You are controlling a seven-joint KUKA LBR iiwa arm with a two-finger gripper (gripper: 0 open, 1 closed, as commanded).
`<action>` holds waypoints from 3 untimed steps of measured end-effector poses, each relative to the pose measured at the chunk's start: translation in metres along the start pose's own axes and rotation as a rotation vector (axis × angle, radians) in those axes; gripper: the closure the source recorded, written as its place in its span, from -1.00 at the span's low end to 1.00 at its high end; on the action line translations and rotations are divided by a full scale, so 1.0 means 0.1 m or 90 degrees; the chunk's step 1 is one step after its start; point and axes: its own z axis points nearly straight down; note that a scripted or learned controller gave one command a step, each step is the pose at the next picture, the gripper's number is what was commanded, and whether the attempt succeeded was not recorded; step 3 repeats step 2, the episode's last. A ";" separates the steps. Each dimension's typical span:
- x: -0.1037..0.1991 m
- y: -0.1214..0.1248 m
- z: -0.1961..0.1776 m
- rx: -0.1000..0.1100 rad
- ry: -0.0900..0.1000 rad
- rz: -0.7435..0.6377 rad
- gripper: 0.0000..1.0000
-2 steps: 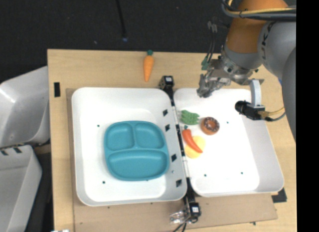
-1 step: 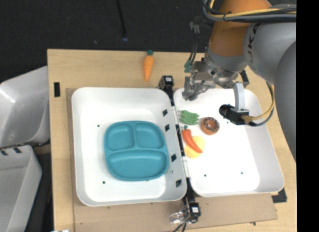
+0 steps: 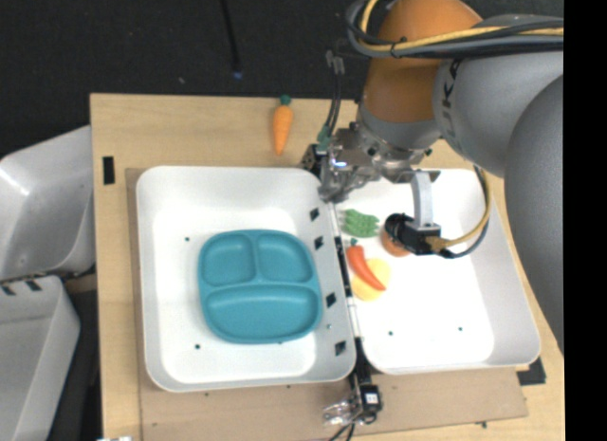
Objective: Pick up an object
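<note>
Nearest the lens, the grey arm point(image 3: 512, 98) with its orange band point(image 3: 417, 50) fills the frame from one to three o'clock, reaching in over the far edge of the right bin. Beneath it the wooden bench point(image 3: 114, 126) spreads across the middle of the view, bearing two shallow white bins side by side. Of these, the left bin point(image 3: 161, 335) sits toward eight o'clock and holds a teal divided plate point(image 3: 258, 285), lying flat near its centre with three compartments facing up. Its neighbour, the right bin point(image 3: 474, 335), sits toward four o'clock, touching the left one along the shared rim at centre frame. Just right of that rim, close to the middle of the view, a small cluster of toy food lies in the right bin: a green leafy piece point(image 3: 360, 222), an orange-red piece point(image 3: 364, 266) resting on a yellow piece point(image 3: 377, 268), and a brownish piece point(image 3: 395, 244) partly hidden by black hardware. At the wrist, the gripper point(image 3: 334, 183) hangs at the far end of the shared rim, at twelve o'clock from the cluster; how its jaws stand I cannot tell. Smallest, a toy carrot point(image 3: 282, 126) lies on bare bench at eleven o'clock, beyond both bins.
</note>
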 end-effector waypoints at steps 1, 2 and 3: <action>0.48 -0.19 0.00 0.000 0.000 0.000 1.00; 0.45 -0.19 0.00 0.000 -0.001 0.003 -1.00; 0.45 -0.19 0.00 0.000 -0.001 0.003 -1.00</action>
